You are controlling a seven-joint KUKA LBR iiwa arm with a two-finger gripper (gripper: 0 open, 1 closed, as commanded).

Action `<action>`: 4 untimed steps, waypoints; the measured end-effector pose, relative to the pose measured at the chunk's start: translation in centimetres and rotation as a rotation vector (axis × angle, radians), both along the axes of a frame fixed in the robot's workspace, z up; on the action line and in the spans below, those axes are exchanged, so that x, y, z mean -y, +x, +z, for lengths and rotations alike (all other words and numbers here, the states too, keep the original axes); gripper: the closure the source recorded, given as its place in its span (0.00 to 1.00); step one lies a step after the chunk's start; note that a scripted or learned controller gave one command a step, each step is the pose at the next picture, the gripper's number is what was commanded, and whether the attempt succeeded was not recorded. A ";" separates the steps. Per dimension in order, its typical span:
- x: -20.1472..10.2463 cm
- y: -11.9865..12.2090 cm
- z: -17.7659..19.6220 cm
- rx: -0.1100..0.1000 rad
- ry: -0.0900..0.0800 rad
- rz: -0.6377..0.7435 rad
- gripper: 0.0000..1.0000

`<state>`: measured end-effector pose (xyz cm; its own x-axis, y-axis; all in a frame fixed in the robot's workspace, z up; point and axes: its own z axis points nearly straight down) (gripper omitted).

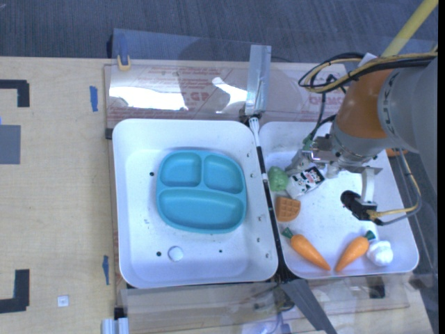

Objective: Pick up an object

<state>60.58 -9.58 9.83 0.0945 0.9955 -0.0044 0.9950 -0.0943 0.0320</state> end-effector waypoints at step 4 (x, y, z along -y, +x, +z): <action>-0.3 -4.0 0.0 -0.023 0.006 0.004 1.00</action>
